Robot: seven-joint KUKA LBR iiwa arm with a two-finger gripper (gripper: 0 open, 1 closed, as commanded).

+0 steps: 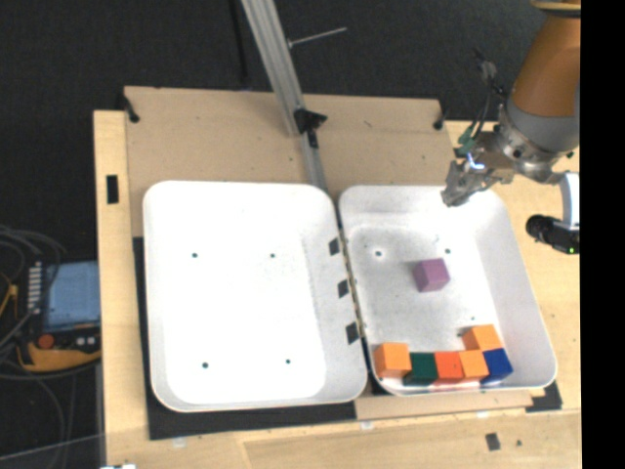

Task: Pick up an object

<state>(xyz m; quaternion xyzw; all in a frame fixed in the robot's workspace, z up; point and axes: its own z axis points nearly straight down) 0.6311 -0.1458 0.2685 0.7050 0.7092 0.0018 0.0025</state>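
Observation:
A purple cube (430, 275) lies alone in the middle of the right bin (518, 262). Along that bin's near wall sits a row of blocks: an orange block (393, 358), a green block (422, 367), several more orange ones (476, 351) and a blue block (497, 362). My gripper (457, 195) hangs over the far edge of the right bin, above and behind the purple cube, with nothing seen between its fingers. The arm's orange band (549, 52) rises at the upper right.
The left bin (239, 296) lies beside the right one. A slanted metal rail (278, 62) runs from the top down to the gap between the bins. A blue box (73, 296) and cables sit off the bench at the left.

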